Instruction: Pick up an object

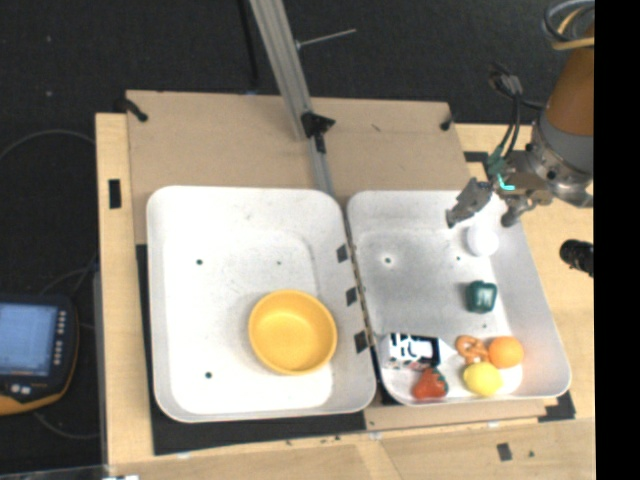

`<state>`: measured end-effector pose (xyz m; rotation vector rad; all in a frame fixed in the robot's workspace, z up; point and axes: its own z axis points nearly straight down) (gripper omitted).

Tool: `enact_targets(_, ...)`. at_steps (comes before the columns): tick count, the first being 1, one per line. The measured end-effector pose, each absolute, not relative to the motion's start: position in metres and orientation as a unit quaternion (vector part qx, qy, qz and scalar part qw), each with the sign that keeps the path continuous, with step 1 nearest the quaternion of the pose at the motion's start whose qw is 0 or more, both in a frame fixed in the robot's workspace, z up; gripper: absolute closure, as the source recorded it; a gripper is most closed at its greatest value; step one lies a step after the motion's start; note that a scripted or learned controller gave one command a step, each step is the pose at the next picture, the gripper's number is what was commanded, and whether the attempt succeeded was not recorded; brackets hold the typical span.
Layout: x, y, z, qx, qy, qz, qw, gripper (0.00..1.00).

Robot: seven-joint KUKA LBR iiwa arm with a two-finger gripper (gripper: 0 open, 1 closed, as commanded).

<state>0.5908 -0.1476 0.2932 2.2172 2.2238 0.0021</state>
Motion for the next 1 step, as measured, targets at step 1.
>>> enact_targets(1,0.5942,-0.1496,0.2505,0.707,0.707,-0.0017,0.0,0.0)
